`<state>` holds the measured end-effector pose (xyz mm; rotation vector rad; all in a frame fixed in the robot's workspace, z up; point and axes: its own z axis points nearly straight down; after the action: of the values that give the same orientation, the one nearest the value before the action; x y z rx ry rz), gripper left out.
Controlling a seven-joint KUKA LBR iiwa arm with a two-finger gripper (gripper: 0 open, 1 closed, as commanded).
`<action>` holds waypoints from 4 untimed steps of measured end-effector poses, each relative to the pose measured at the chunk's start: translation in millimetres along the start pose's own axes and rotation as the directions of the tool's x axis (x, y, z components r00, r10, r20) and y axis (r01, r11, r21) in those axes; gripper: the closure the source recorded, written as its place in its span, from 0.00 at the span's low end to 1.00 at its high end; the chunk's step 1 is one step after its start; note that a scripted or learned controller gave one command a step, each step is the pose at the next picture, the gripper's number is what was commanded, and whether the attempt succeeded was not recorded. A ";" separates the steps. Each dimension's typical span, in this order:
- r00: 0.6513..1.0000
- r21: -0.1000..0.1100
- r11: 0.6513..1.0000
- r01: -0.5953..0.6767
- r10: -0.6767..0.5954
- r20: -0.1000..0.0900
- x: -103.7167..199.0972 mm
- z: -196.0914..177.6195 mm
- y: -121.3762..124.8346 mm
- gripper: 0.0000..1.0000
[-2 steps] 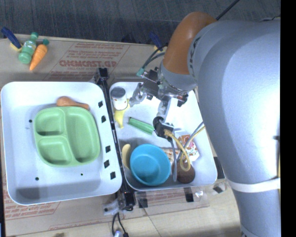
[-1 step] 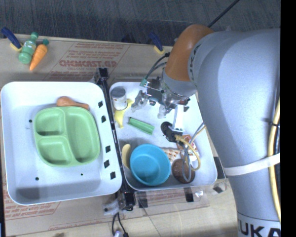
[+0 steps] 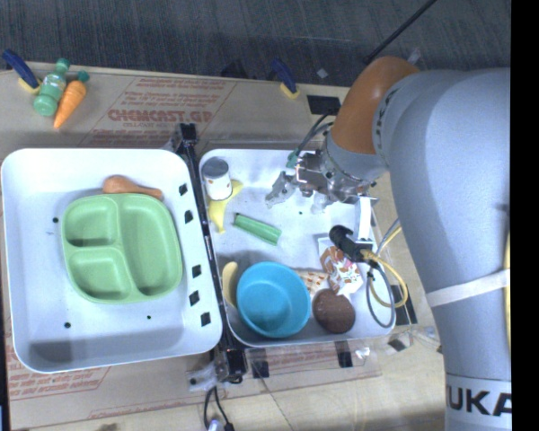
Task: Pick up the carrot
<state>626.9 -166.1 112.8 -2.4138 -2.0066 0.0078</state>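
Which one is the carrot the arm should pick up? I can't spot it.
Look outside the two white bins, at the bench's far left corner. The small orange toy carrot with a green top lies there on the brown board, beside a green bottle-shaped toy; only the carrot is orange and tapered.

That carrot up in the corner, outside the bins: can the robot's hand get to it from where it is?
Probably not easily. The carrot lies on the board beyond the left bin, while the hand hovers over the right bin.
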 end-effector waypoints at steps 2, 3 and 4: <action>0.972 0.005 0.972 0.235 -0.235 -0.006 62.7 -49.1 -87.0 0.00; 0.989 0.005 0.989 0.149 -0.149 -0.001 -10.5 -65.2 -112.9 0.00; 0.989 0.007 0.989 0.147 -0.147 -0.005 45.3 -7.6 -163.3 0.00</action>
<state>474.7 -91.7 121.2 -2.2530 -2.1730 0.0094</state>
